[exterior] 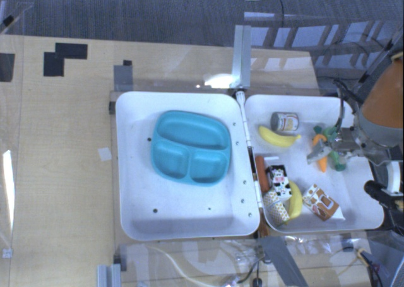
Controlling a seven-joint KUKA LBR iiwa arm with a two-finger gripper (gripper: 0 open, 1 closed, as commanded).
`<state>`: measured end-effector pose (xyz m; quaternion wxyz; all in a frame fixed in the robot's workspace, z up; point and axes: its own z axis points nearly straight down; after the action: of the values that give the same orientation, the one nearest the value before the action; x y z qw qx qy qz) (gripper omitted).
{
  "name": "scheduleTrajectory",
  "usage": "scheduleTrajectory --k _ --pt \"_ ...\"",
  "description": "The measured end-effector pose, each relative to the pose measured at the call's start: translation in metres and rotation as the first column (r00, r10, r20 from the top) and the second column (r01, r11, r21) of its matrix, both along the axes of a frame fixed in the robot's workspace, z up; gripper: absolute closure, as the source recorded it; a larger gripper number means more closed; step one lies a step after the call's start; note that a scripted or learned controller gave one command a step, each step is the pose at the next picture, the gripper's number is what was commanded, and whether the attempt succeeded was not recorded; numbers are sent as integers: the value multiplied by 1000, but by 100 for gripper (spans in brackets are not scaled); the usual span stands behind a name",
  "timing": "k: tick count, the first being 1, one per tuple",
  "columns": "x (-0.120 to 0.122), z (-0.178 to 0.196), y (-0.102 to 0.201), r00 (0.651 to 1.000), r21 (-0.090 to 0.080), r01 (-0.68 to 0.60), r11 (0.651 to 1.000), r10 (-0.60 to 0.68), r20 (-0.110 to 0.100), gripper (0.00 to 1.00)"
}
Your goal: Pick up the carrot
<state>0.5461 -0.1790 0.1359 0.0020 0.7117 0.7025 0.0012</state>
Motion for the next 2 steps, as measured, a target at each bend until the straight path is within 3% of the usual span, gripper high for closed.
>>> scheduleTrajectory --k 1,2 --pt "50 -47 -23 996 1 88 996 -88 8 0" --pt "52 -34 -23 997 0 82 997 -82 11 100"
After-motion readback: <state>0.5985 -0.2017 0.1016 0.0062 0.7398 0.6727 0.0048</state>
